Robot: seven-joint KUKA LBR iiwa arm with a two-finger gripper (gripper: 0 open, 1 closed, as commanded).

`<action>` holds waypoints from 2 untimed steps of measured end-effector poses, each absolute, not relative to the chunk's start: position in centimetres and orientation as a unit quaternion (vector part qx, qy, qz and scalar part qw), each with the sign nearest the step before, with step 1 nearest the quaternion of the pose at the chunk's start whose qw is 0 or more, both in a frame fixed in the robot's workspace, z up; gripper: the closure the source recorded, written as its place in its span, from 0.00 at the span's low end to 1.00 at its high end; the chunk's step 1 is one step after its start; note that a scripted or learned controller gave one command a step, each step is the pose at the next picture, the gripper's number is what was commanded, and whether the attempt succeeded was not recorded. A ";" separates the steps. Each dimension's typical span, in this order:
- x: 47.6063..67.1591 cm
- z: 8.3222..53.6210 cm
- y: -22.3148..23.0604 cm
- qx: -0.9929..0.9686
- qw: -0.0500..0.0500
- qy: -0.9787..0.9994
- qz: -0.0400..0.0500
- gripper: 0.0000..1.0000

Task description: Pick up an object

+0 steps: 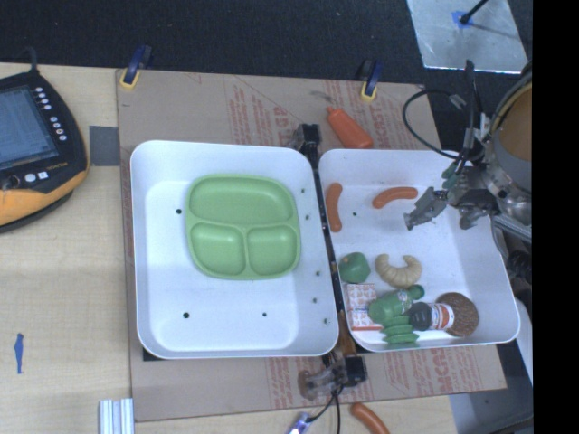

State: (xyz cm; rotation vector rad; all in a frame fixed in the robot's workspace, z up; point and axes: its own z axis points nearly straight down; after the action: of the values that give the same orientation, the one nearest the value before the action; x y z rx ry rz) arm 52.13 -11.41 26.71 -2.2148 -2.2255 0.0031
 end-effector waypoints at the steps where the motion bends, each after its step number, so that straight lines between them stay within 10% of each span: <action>1: 51.9 14.6 -13.1 -0.705 0.002 -0.709 0.002 0.00; 2: 56.1 9.1 -12.2 -0.705 0.001 -0.709 0.002 0.00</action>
State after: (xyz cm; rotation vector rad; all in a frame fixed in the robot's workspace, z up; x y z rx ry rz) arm 56.10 -12.21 9.10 -2.2141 -2.2271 0.0056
